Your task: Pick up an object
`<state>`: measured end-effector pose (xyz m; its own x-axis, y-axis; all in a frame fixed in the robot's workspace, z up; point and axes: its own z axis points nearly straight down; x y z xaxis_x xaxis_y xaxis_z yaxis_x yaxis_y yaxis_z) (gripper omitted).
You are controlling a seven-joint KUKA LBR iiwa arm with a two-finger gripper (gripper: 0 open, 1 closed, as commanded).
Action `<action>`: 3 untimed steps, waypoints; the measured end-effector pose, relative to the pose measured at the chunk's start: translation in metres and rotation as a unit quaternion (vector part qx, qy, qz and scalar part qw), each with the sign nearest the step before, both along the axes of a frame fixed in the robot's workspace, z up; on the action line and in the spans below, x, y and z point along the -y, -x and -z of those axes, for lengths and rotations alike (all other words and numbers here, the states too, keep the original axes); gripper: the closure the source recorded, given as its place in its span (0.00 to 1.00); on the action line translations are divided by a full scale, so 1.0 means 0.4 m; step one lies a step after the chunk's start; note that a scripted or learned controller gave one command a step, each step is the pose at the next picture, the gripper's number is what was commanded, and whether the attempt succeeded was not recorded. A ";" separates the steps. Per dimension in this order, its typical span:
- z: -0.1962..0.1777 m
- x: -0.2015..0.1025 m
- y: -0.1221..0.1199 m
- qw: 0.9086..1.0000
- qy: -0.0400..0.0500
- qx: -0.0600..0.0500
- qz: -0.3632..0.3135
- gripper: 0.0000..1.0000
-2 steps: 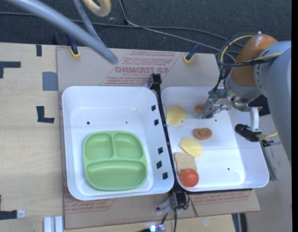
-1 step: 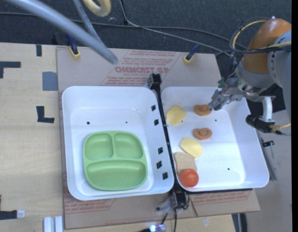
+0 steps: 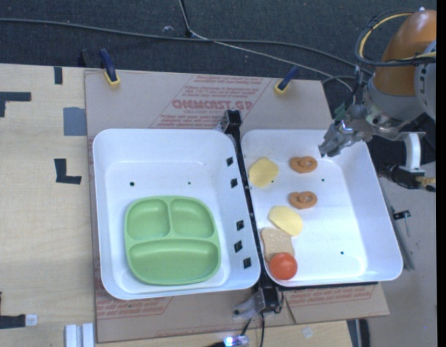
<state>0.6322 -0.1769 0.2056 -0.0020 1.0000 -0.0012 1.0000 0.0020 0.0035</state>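
Right bin [image 3: 367, 215]: two pretzels [image 3: 303, 165] [image 3: 303, 199], two yellow chips [image 3: 264, 172] [image 3: 286, 220], a tan bread slice [image 3: 275, 239] and a red tomato [image 3: 283, 266], all crowding its left wall; its right half lies open. Left bin [image 3: 107, 165]: a green divided plate [image 3: 172, 239]. Gripper [image 3: 332, 146]: over the right bin's far rim, near the upper pretzel; finger state cannot be told.
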 end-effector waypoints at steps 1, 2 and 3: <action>-0.128 -0.019 -0.022 1.000 0.000 0.001 0.000 1.00; -0.203 -0.020 -0.024 1.000 0.000 0.000 0.000 1.00; -0.166 -0.164 0.031 1.000 -0.001 -0.003 -0.002 1.00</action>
<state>0.6198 -0.1112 0.2720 -0.0054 1.0000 0.0012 1.0000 0.0054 -0.0034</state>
